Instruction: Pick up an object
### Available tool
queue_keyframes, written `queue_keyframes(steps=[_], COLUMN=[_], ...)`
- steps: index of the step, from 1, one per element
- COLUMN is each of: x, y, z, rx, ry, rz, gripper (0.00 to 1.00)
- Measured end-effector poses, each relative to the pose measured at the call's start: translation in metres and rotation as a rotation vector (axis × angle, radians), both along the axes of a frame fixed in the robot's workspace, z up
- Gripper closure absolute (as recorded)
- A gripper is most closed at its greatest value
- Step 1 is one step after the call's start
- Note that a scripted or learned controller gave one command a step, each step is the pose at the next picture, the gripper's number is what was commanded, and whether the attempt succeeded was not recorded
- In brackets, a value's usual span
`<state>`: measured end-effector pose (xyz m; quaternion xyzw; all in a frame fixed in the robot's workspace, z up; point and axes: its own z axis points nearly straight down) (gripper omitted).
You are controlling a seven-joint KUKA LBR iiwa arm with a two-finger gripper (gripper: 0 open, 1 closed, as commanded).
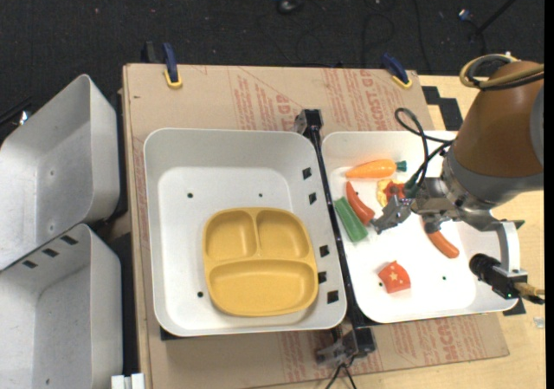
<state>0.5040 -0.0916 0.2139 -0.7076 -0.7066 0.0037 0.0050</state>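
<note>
A grey-and-orange KUKA arm reaches in from the right over the right-hand bin [368, 309], its gripper [394, 210] low among a cluster of toy foods near the bin's left wall; whether the tool is clenched or released cannot be told, because its tip is dark and overlaps the objects. The crowding is the likely hazard: a carrot [370, 170] lies toward the far left corner, a red sausage-like piece [358, 204] and a green stick [351, 221] lie side by side just below it against the left wall, and a small yellow item [384, 193] sits just beside the tool, so a closing grip could nudge neighbours aside or pinch two at once and lift neither cleanly. A second orange-red sausage [442, 243] lies near the bin's middle under the wrist, and a red block with a yellow mark [395, 277] stands apart toward the near edge, the easiest target. The left-hand bin [164, 205] holds a yellow divided tray [260, 262], set toward its near side.
</note>
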Motion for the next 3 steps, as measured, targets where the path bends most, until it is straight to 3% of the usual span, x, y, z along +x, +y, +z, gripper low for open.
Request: queue_keyframes(steps=[1, 3], x=[0.003, -0.004], y=[0.000, 0.000], z=[0.005, -0.100], rx=[-0.002, 0.000], ry=[-0.011, -0.007], rz=[0.002, 0.000], gripper=[0.00, 0.00])
